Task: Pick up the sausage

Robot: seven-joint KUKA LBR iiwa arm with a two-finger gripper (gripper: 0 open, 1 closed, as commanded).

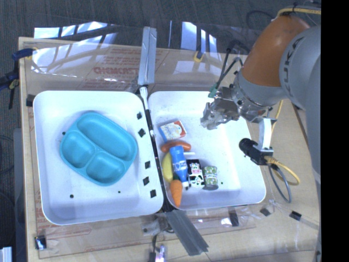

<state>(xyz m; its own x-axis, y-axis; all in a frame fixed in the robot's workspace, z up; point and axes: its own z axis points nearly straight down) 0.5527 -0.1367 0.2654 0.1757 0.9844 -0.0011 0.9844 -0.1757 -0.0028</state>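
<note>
The pincer (212, 119) hangs over the right bin (240, 187); whether it is released or clenched cannot be told. The sausage (175, 146) lies apart, seemingly touching the blue bottle (178, 164), so a descent risks snagging that neighbour instead.

The sausage (176, 146) lies in the right bin (240, 187), the divided plate (98, 147) in the left bin (46, 162).

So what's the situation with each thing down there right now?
end effector: above the right bin, holding nothing visible
sausage: lying flat in right bin
blue bottle: lying down, across the sausage
carrot: lying by the bin's near wall
blue divided plate: right way up in left bin
</note>
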